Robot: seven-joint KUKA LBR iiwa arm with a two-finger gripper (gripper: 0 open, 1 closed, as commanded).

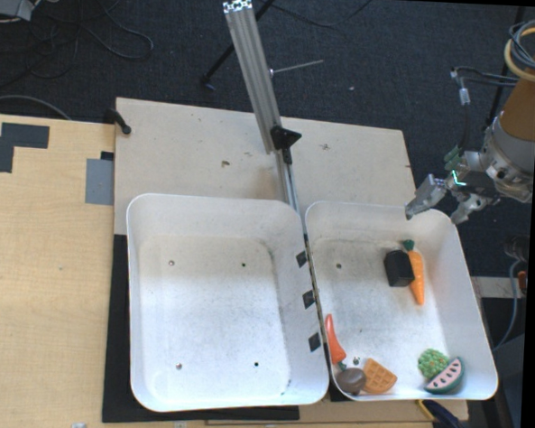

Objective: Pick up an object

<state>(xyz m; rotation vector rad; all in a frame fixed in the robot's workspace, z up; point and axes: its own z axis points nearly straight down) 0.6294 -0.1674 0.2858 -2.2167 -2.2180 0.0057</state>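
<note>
The arm reaches in from the right, its gripper point(444, 199) poised above the right bin's point(477, 334) far corner, fingers spread wide, holding nothing.

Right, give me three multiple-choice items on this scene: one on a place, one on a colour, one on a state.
1. Where does the carrot lie?
A. in the left bin
B. in the right bin, touching the black block
C. on the wooden bench

2. What colour is the long thin piece lying along the divider?
A. red-orange
B. blue
C. white

3. How does the gripper stand?
A. shut on the carrot
B. shut on the watermelon slice
C. open, holding nothing, above the right bin's far rim

Answers: 1 B, the carrot rests against the block's right side in the right bin. 2 A, it shows red-orange against the white wall. 3 C, the two fingers are spread apart with nothing between them.
</note>
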